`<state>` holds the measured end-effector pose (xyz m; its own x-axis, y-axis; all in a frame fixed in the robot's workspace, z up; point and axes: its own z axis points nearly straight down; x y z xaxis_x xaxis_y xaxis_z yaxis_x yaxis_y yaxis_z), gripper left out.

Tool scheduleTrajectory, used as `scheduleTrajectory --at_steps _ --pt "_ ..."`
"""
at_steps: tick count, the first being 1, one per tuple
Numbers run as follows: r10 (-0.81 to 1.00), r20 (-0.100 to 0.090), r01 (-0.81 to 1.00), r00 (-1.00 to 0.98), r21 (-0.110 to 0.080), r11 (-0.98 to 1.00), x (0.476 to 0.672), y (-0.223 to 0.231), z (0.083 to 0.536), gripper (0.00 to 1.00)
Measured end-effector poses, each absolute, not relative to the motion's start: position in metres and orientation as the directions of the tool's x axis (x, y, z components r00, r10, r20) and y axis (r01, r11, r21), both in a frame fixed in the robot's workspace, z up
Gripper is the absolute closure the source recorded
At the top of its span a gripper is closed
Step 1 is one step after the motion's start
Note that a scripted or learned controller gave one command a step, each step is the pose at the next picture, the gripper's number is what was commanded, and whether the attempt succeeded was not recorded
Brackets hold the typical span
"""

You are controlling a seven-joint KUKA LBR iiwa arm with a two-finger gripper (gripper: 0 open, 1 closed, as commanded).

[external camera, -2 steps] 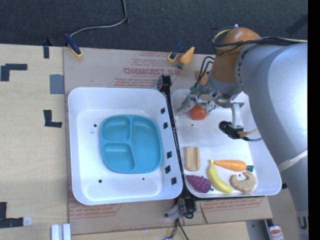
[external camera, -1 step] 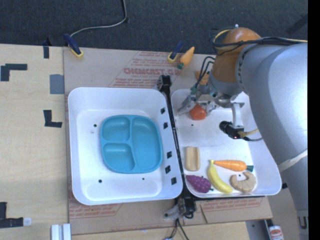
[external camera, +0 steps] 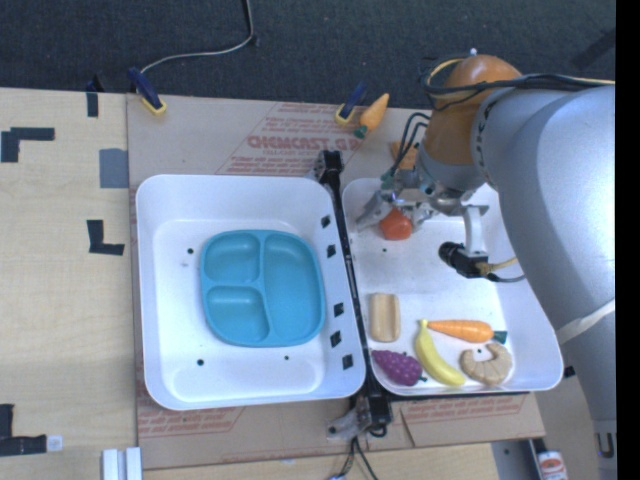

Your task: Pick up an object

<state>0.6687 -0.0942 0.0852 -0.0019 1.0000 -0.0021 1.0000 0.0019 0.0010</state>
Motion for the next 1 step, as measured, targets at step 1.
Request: scheduleTrajectory --at_steps 1 --pt "1.0 -0.002 1.0 -0.002 0.001 0.002 0.6686 -0.0968 0.0853 0.0"
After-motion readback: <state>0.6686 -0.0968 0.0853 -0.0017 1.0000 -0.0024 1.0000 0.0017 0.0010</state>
